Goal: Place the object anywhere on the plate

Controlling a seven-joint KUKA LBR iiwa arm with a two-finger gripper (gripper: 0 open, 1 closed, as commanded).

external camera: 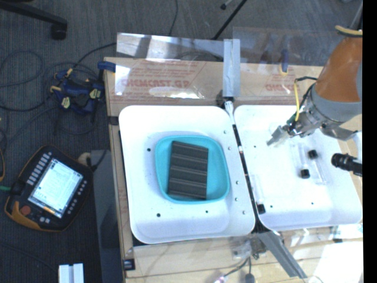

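I see the dark ridged block [188, 170] lying flat on the blue plate [161, 175], roughly at its middle, its grooves running along its length. The plate sits in the left white bin [135, 217], taking up most of its floor. To the right of the plate, past the seam where the two bins meet, stands the right white bin [277, 211]. The arm [339, 81] reaches over that bin's far right part, well apart from the plate, and the gripper [288, 131] hangs over its upper area. Right of the plate and below the gripper, a clear piece with black knobs [309, 164] lies on the right bin's floor. Left of the plate, off the bench, a teach pendant [47, 187] lies on the carpet.
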